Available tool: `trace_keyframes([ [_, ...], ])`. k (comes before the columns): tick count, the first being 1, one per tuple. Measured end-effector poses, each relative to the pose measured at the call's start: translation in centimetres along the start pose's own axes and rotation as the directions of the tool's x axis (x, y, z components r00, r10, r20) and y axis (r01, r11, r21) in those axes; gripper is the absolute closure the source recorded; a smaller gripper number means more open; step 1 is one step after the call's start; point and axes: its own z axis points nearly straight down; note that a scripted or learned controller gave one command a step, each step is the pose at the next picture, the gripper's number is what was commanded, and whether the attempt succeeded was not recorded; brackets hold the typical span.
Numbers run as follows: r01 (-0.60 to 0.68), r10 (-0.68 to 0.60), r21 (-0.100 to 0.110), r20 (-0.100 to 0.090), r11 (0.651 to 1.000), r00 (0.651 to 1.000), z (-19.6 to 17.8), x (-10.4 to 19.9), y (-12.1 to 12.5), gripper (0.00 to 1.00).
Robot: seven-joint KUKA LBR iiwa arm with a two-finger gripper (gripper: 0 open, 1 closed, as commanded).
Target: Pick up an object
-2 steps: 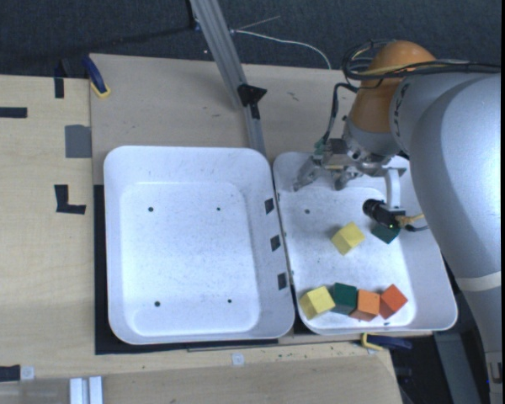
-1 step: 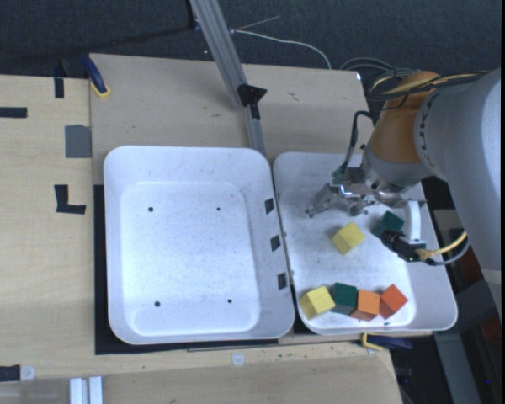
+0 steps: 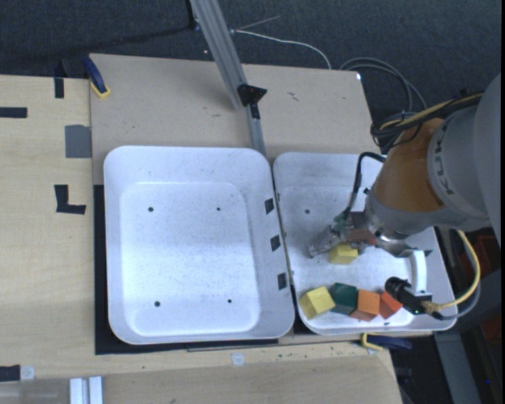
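In the right bin, right of centre frame, the tool sits low over a small yellow block; whether it grips I cannot tell. The block looks light, rigid and smooth, best pinched across its flat opposite sides

**One fixed camera, high over the bench**

A single camera looks down at a slant on the bench, far enough back to take in both white bins whole. The left bin sits near the middle of the frame, with the right bin touching its right side. Dark floor runs above the left bin, beyond the bench's far edge. The arm enters from the right of the right bin.
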Motion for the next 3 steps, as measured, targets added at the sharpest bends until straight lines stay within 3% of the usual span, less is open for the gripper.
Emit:
trace_keyframes([
  [1,0.003,-0.003,-0.003,0.0,1.0,1.0,-1.0,0.1,0.2,1.0],
  [2,0.01,-0.01,-0.017,0.0,1.0,1.0,-10.6,8.4,11.2,1.0],
  [3,0.008,-0.008,-0.005,0.0,1.0,1.0,-10.1,14.9,9.6,1.0],
])
